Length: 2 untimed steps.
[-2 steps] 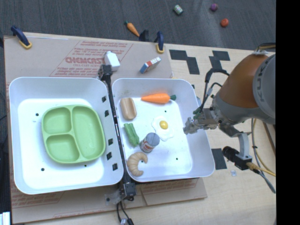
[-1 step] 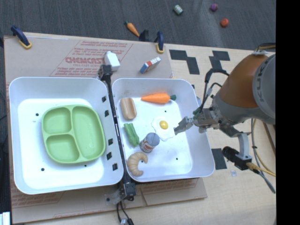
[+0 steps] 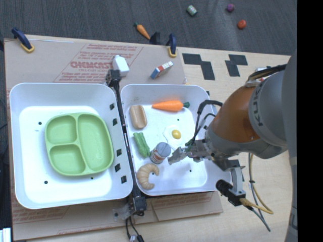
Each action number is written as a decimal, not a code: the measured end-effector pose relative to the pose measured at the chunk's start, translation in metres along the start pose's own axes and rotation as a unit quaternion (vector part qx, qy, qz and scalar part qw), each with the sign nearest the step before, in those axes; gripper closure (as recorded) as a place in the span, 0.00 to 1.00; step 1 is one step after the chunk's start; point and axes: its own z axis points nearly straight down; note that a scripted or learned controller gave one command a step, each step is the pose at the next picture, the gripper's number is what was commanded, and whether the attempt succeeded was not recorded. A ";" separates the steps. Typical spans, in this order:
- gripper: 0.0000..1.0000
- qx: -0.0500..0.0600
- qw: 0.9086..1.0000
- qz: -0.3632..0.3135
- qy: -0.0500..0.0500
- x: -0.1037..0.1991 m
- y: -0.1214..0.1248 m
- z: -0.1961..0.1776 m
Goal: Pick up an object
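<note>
- Small can [image 3: 161, 153], grey top and brownish side, in right bin [image 3: 198, 184], near middle of bin floor, tilted.
- Gripper [image 3: 176, 157] low over same bin, just right of can; tip close beside can, contact not discernible.
- Opening of pincer: cannot tell; tip too small and blurred. Nothing seen clamped in it.
- Croissant [image 3: 147, 175] just below can, towards near-left corner of bin, apart from gripper.
- Green pickle-like piece [image 3: 142, 144] left of can, lying lengthwise beside bin's left wall.
- Fried egg [image 3: 175, 134] just above gripper, flat on bin floor, yolk up.
- Bread roll [image 3: 138, 116] in upper left of bin; carrot [image 3: 168, 105] along far side, green end pointing right.
- Arm [image 3: 247, 120] entering from right, orange band over bin's right edge, grey segment beyond; black cable looped at wrist.
- Left bin [image 3: 22, 150] alongside, holding green divided tray [image 3: 78, 143] with three compartments.
- Both bins seated on printed cardboard sheet [image 3: 91, 59]; small red, white and blue box [image 3: 161, 70] lying on sheet behind right bin.
- Blue and yellow clamps [image 3: 22, 39] at sheet's far edge.
- Dark carpet [image 3: 75, 9] beyond bench, with second carrot [image 3: 143, 31] and several small scattered items on it.
</note>
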 end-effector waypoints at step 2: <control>1.00 -0.001 1.000 -0.004 -0.001 0.061 0.002 0.012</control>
